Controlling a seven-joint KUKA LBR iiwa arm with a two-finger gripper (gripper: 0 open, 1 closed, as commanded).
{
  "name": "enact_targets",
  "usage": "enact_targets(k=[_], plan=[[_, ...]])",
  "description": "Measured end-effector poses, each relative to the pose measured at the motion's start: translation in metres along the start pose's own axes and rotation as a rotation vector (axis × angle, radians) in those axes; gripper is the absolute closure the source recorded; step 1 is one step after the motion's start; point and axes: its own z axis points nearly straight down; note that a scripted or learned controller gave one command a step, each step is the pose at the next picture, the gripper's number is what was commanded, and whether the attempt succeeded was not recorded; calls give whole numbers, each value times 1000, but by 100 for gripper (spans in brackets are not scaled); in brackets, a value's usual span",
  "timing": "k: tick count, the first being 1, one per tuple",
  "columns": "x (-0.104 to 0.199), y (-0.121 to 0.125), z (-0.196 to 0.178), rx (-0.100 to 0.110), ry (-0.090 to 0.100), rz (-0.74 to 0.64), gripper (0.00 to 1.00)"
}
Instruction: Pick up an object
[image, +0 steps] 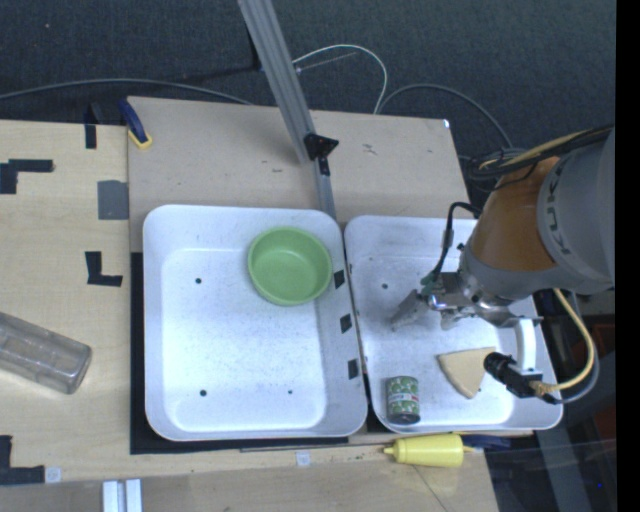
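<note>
The right bin (400, 245) holds a small green-labelled can (402, 398) near its front edge and a tan wedge-shaped piece (466, 371) to the can's right. My gripper (418, 312) hangs low over the middle of this bin, behind the can and left of the wedge, and I see nothing in it. A light green bowl (289, 265) sits at the back right of the left bin (190, 330).
A yellow bottle (430, 451) lies on the bench just in front of the right bin. A clear plastic container (40, 353) rests on the bench at far left. A grey pole (285, 85) slants down to the bins' shared back edge. Cables trail at back right.
</note>
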Motion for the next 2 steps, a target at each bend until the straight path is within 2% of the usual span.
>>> enact_targets(k=[1, 2], plan=[[0, 1, 41, -10, -3, 0, 0], [1, 1, 30, -8, 0, -2, 100]])
